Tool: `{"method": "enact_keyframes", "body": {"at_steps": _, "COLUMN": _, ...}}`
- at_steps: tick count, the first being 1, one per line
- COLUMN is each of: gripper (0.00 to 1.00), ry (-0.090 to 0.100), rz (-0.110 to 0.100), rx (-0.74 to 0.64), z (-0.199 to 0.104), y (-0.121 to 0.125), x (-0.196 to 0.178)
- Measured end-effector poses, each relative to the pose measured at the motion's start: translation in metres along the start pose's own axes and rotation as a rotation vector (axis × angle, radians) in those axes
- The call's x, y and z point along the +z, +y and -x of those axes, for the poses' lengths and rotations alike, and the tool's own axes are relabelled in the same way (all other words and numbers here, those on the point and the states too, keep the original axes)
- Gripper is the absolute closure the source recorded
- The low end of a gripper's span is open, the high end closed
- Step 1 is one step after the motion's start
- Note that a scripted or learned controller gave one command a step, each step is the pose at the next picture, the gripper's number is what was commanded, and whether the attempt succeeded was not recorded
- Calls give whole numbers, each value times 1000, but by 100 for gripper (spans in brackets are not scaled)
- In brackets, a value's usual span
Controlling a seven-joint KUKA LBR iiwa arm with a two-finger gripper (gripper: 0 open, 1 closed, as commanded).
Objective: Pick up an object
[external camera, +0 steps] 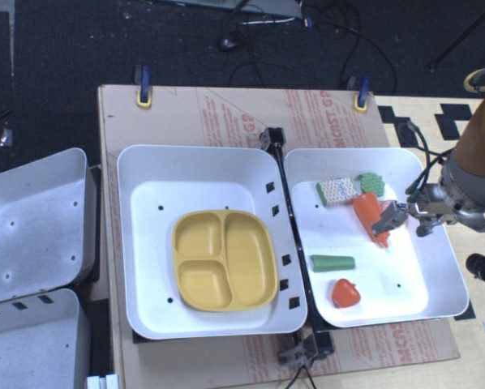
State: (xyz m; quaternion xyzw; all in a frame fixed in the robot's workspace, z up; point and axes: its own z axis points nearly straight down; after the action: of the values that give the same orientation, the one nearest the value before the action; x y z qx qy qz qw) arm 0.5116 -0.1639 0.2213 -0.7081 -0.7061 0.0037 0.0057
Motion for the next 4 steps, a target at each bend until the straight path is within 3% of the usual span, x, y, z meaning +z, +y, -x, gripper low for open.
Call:
{"method": "enact_keyframes", "body": {"at_steps": 1, "gripper": 0, "ry": -2, "rz": 12, "rx": -4, "z": -1, "y": 3, "x": -7}}
{"method": "enact_keyframes", "body": {"at_steps": 3, "gripper": 0, "ry": -1, "rz": 7, "rx": -1, "z": -3, "y": 5, "x": 118}}
{"method": "enact_keyframes", "body": {"at_steps": 4, "gripper": 0, "ry": -3, "rz": 14, "rx": -2, "z": -3, "y": 6, "x": 129}}
